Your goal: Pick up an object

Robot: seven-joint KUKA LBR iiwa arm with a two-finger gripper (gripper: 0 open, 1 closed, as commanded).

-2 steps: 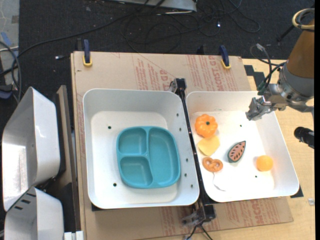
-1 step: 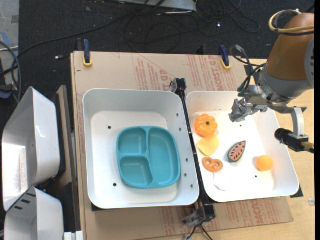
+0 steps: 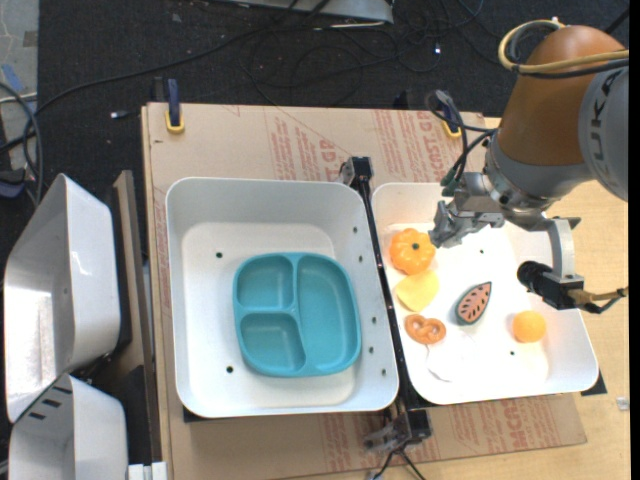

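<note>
While you read this station from its near edge outward, note first the counter (image 3: 480, 428), a brown board carrying two shallow white bins side by side. Your left bin (image 3: 190, 268) holds a teal divided plate (image 3: 296, 314), lying flat with three compartments. Your right bin (image 3: 570, 368) holds the pickable items: nearest the front sits a small pretzel-shaped piece (image 3: 425, 329), with a round orange ball (image 3: 528, 326) well apart from it toward the right wall. Between them, slightly farther back, lies a watermelon slice (image 3: 474, 303). A pale yellow piece (image 3: 418, 290) lies just behind the pretzel-shaped piece and touches the orange pumpkin (image 3: 411, 251) beyond it, which rests close to the bin's left wall. The jaws (image 3: 446, 230) hang just beside the pumpkin, on its right and slightly behind; whether they stand wide or narrow cannot be told from this angle, and nothing is seen between them. Farther back, the grey arm (image 3: 560, 98) with its orange band reaches in from the right, and black cables (image 3: 300, 38) lie across the dark floor.
</note>
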